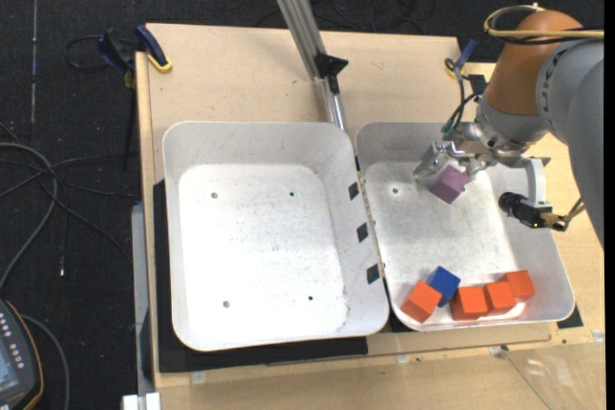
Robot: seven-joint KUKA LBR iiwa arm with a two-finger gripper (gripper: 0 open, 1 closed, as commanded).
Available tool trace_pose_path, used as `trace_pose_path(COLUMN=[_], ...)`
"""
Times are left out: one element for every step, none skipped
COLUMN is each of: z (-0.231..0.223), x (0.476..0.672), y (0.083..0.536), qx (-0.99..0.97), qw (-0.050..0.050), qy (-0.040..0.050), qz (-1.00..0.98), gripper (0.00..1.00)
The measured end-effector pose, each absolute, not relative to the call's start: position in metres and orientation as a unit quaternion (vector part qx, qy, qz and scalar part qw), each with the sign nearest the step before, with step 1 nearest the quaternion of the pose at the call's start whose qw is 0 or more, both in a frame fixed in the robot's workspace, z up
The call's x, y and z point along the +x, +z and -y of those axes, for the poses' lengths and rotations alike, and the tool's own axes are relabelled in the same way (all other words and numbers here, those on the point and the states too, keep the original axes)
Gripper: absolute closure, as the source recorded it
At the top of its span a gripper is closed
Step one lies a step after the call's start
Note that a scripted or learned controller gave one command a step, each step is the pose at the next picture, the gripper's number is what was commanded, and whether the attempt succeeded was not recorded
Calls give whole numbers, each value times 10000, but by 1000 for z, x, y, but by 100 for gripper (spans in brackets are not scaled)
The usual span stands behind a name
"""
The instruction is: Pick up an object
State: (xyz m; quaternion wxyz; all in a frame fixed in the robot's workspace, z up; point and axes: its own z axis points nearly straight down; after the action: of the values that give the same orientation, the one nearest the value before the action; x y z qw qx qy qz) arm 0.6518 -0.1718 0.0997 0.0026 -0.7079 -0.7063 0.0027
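Orange blocks (469, 299) and a blue one (443, 282) sit along the right bin's (404, 206) near edge. Further back, the gripper (448, 170) has a purple block (447, 182) pinched between its fingers, up over that bin.

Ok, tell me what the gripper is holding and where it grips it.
The gripper holds a purple block by its upper end, above the right bin.

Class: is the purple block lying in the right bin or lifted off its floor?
Cannot tell for certain. The purple block sits tilted directly under the end effector, over the right bin; contact with the floor is unclear.
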Motion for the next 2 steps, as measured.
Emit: trace_pose_path(z=[146,146], x=[639,640], y=[98,108], qx=[-7059,-7073], qw=[-30,-38], qy=[-2,-15], qz=[7083,7069], gripper=[0,100])
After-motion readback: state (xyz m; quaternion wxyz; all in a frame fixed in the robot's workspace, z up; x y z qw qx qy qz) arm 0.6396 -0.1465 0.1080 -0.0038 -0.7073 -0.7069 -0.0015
